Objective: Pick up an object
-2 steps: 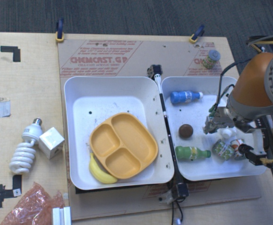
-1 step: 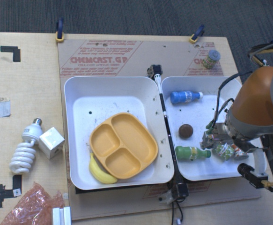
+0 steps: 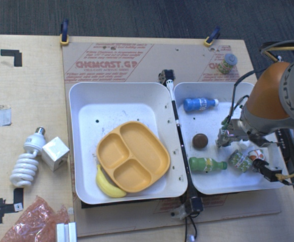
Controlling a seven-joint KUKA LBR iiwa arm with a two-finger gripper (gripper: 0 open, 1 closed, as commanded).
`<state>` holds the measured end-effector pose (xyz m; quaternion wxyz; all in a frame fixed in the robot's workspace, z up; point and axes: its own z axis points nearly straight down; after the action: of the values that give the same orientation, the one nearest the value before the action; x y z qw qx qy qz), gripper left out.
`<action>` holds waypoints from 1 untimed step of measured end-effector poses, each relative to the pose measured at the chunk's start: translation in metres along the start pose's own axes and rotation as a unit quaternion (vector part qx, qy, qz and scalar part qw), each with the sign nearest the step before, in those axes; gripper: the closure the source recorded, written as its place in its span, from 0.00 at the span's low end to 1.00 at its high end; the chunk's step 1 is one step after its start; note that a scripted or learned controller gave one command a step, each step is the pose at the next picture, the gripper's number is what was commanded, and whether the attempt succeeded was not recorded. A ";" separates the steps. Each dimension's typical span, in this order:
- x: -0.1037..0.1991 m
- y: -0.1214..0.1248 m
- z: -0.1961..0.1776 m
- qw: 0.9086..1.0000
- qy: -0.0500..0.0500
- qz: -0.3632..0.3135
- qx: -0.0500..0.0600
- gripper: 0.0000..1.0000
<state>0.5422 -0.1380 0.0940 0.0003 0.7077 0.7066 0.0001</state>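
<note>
My gripper (image 3: 226, 137) hangs low in the right bin (image 3: 215, 185); its tip is too dark and small to read. I seem poised among choices: brown ball (image 3: 200, 141) just left, green bottle (image 3: 206, 164) below, blue bottle (image 3: 199, 104) above. My wrist partly hides a crumpled wrapper (image 3: 240, 160).

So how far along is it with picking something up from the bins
Done so far: the arm has reached into the right bin, and the gripper is low among the items. In hand: nothing visibly. The brown ball, green bottle, blue bottle and clear bottle all lie on the bin floor. Left: grasp one and lift it.
</note>
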 end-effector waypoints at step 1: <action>-0.023 -0.063 -0.072 1.000 0.000 0.000 0.000 0.00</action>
<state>0.4791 -0.1605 0.1664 0.0002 0.7075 0.7067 -0.0001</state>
